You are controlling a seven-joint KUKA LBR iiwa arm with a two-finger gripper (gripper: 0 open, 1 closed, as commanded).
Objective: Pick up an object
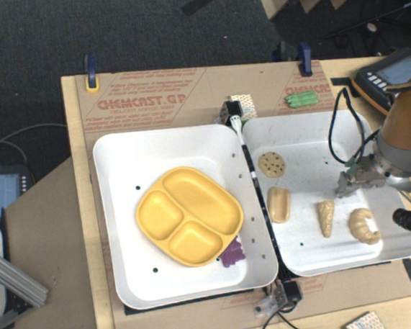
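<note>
Where the table (148, 93) comes nearest, its front edge: cables and a small clamp hang just below the seam between the two bins.
Left bin (129, 276): a yellow divided plate (188, 214) lies in the middle, and a small purple piece (233, 253) touches its near right rim.
Right bin (308, 259), near part: a croissant-shaped piece (363, 226) sits near the right side, a pale cone-shaped piece (327, 217) stands just left of it, and a tan bread roll (279, 204) lies near the left wall.
My pincer (348, 182): it hangs over the right bin beyond the croissant and the cone; I cannot tell how far open it is, and I see nothing between its tips.
Right bin, far part: a round cookie (271, 164) lies near the left wall.
Table beyond the bins: a green piece (302, 99) rests on the cardboard, and two blue clamps grip the far edge.
</note>
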